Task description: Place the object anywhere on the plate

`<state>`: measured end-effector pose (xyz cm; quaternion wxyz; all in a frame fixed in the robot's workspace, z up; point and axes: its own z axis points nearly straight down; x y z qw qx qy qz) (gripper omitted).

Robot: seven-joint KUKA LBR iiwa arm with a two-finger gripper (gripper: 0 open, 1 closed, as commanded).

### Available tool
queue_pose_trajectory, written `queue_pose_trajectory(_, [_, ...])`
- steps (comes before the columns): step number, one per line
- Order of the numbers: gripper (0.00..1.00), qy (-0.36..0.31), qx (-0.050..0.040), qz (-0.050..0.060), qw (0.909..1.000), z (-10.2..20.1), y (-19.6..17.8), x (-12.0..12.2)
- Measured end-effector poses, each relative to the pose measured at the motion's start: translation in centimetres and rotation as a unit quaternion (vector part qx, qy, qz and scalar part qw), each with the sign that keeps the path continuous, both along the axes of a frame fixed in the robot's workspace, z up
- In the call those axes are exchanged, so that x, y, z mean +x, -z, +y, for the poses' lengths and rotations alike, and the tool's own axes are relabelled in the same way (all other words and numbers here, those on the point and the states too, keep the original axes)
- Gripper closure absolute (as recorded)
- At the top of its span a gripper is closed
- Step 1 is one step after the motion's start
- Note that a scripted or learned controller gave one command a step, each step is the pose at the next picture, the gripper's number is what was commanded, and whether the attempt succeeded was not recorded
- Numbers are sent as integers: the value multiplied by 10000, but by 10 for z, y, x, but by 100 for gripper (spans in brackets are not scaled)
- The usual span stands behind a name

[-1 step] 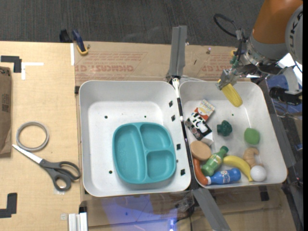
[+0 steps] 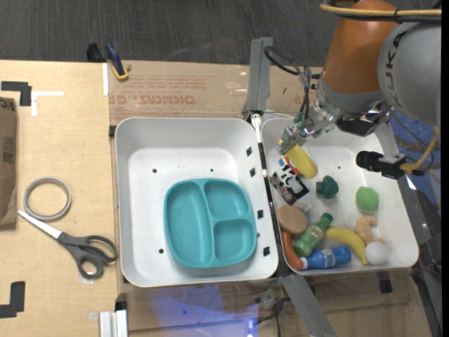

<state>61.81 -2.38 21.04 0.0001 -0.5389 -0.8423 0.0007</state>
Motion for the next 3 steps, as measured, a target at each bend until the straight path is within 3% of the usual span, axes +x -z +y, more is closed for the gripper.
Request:
queue_pose_trajectory(1, [100, 216, -1, 6, 9998, 60, 20, -53])
queue_pose_trajectory(2, [100, 127, 0, 9, 9999, 107, 19, -129])
queue_pose_trajectory(3, [0, 132, -1, 8, 9999, 106, 19, -129])
